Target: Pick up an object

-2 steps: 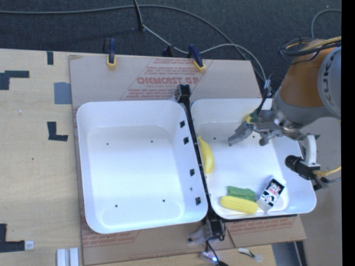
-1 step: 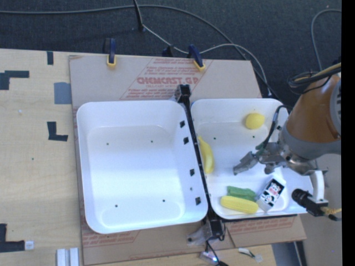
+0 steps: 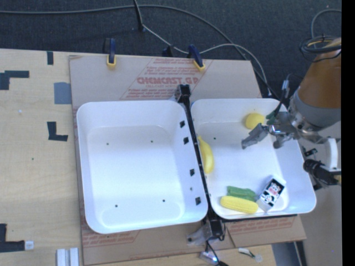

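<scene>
Two white bins sit side by side on the table; the right bin holds the candidates. The gripper hangs with its fingers apart and empty, just beside a yellow lemon, probably the target. A banana leans against the divider; a corn cob, green vegetable and small box crowd the near wall.

You've got the gripper open over the right bin, holding nothing, just beside the yellow ball. Banana lies against the divider, corn cob touching the green piece, black-and-white box near them
</scene>
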You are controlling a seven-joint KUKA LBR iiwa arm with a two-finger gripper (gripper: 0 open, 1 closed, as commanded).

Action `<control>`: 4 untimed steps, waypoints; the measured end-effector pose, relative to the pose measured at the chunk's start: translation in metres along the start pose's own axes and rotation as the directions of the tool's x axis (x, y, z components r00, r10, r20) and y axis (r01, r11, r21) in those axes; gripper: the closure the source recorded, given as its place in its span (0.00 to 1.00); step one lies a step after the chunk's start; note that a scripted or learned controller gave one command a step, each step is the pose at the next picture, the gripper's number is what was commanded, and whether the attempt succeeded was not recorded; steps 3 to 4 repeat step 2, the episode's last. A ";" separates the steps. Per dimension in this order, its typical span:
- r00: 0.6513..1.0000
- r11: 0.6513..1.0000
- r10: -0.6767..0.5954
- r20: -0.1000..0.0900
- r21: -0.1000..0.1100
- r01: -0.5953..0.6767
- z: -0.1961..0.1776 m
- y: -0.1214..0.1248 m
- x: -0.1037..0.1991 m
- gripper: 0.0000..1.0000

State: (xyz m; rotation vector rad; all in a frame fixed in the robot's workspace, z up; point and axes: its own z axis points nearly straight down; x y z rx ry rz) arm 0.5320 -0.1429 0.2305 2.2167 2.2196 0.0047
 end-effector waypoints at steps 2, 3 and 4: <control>1.000 1.000 0.002 -0.001 0.008 -0.002 0.025 -0.009 0.014 0.00; 1.000 1.000 0.002 -0.001 0.008 -0.002 0.025 -0.009 0.014 0.00; 1.000 1.000 0.002 -0.001 0.008 -0.002 0.025 -0.009 0.014 0.00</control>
